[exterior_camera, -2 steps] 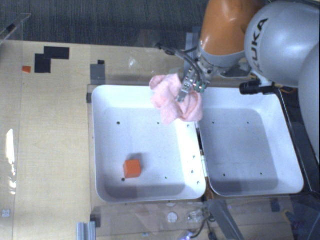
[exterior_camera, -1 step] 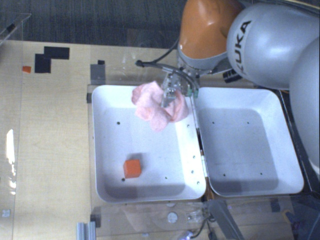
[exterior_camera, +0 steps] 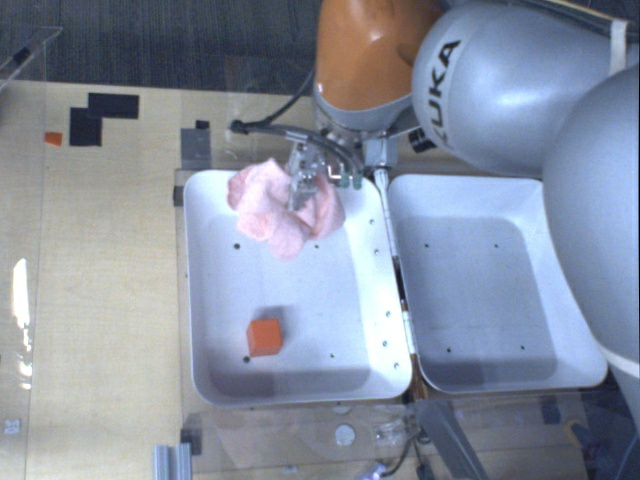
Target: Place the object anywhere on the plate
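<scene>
The tool (exterior_camera: 308, 182) sits low over the far end of the left bin (exterior_camera: 215, 368), its metal fingers (exterior_camera: 299, 190) pressed into a crumpled pink cloth (exterior_camera: 268, 210). Folds of cloth hide the fingertips, so I cannot tell whether they are closed on it or only touching it. The cloth lies bunched against the bin's far wall. An orange block (exterior_camera: 265, 337) rests alone near the front of the same bin, well apart from the cloth. The grey arm (exterior_camera: 500, 78) bears black letters reading "KUKA". The right bin (exterior_camera: 560, 358) adjoins the left.
</scene>
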`<state>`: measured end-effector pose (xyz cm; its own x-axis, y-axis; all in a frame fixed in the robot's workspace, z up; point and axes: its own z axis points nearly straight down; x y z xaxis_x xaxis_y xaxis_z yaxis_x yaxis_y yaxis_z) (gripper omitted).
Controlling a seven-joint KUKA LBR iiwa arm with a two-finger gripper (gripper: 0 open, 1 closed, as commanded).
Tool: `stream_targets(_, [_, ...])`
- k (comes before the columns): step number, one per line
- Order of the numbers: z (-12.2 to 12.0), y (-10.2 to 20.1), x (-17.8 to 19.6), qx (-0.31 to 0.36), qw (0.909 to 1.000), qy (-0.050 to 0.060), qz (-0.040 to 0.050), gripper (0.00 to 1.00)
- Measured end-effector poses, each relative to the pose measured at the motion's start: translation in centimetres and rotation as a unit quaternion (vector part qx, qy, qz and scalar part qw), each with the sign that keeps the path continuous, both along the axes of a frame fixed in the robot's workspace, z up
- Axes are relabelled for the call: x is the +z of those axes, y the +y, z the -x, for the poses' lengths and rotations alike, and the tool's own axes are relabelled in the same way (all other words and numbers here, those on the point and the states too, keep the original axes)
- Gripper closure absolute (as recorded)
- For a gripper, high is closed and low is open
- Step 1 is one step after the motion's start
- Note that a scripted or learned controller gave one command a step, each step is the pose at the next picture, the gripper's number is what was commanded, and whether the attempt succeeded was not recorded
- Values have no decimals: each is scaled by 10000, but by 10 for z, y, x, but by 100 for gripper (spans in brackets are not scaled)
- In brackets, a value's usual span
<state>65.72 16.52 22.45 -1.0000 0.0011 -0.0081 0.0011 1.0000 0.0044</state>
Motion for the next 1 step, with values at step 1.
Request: stream_targets(1, [0, 0, 0, 0, 10000, -3, -1, 0])
